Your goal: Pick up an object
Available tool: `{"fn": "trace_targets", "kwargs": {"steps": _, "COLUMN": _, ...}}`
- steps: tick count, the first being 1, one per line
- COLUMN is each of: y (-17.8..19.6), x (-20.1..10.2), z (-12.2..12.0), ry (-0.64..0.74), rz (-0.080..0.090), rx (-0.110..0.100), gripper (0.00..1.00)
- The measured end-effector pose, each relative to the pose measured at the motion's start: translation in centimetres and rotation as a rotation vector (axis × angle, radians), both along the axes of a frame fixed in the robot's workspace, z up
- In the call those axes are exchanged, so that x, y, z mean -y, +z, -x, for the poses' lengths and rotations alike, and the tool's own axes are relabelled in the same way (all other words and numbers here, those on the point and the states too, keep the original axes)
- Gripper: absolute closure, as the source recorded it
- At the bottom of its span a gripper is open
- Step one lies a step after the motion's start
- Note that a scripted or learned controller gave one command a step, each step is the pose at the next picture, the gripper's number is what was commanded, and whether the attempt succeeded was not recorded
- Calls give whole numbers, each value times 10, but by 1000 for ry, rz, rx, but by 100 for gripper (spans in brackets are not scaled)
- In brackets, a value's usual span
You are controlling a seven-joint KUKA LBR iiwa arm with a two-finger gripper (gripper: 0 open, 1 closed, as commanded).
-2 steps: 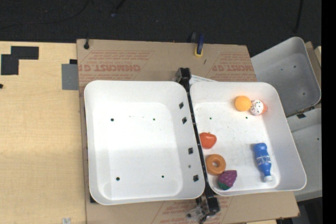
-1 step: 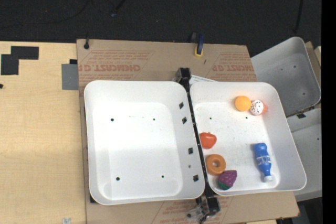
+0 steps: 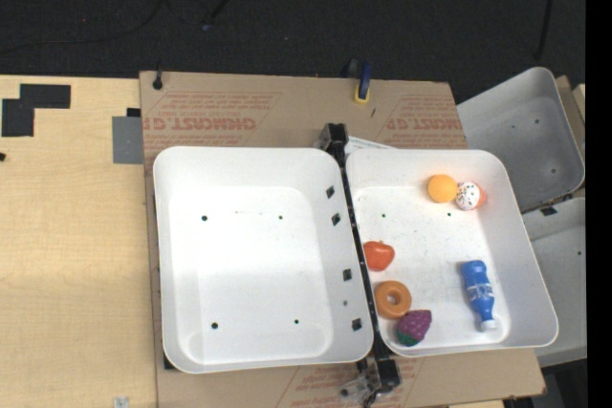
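The right bin [image 3: 516,234] holds several small objects. An orange ball [image 3: 442,188] lies near its far edge, touching a white speckled ball [image 3: 468,196]. A red tomato-like piece [image 3: 379,255] sits by the bin's left wall. Nearer the front are a brown doughnut ring [image 3: 393,298] and a purple grape bunch [image 3: 415,327]. A blue bottle with a white cap [image 3: 478,293] lies on its side towards the right.
The left bin [image 3: 182,205] stands beside the right one, joined by a black clamp strip [image 3: 344,234]. Both rest on a cardboard sheet [image 3: 239,115] on the wooden bench. A grey metal plate [image 3: 521,134] leans at the far right.
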State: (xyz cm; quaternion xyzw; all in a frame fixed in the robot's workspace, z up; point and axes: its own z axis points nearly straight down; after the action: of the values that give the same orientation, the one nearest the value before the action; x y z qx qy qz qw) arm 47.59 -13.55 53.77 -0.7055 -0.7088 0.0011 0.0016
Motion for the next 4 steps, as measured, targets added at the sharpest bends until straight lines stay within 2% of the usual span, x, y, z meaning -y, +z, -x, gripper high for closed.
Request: {"fn": "trace_targets", "kwargs": {"steps": 4, "y": 0, "x": -4, "z": 0, "ry": 4, "rz": 0, "rx": 0, "gripper": 100}}
